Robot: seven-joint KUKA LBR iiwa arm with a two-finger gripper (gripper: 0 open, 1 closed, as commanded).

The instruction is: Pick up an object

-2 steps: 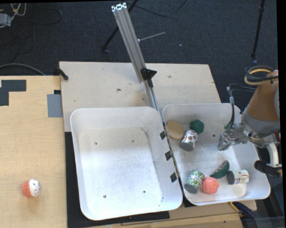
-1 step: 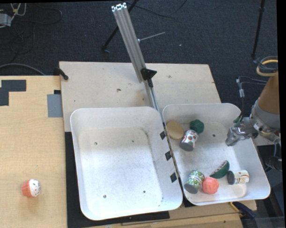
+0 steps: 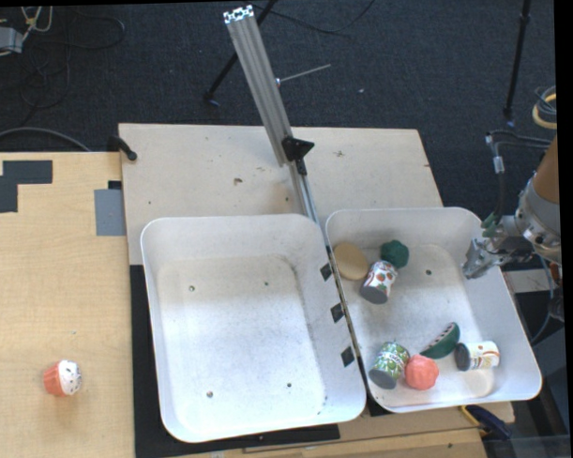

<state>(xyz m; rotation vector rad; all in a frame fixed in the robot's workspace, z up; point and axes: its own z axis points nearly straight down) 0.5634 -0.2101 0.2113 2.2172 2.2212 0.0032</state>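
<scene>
The right bin (image 3: 495, 291) holds several small objects. A tan round piece (image 3: 350, 261), a dark green ball (image 3: 394, 252) and a white patterned cup (image 3: 378, 280) lie near its back left. Towards the front lie a green patterned ball (image 3: 390, 362), a red-pink ball (image 3: 422, 372), a dark green curved piece (image 3: 442, 340), a small white and yellow figure (image 3: 483, 354) and a pale round piece (image 3: 479, 382). My gripper (image 3: 479, 257) hangs over the bin's right rim, away from all of them, with nothing seen between its fingers.
The left bin (image 3: 175, 274) sits beside the right one. A slanted metal bar (image 3: 268, 93) runs from the back down to the divider between the bins. A small orange and white object (image 3: 63, 379) lies on the wooden table at the far left.
</scene>
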